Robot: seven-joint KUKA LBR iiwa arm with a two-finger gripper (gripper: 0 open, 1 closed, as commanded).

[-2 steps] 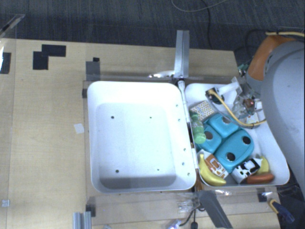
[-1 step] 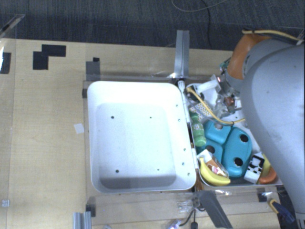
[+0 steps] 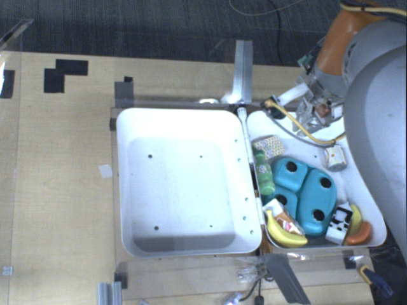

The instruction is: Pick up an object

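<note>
Bananas (image 3: 284, 230) and a black-and-white block (image 3: 339, 222) crowd the near end of my right bin (image 3: 375, 216), with the blue toy (image 3: 307, 190) just behind. Farther back, the gripper (image 3: 310, 114) hangs over the far corner; I cannot tell its state. I'd target the blue toy, descending squarely over one lobe.
</note>
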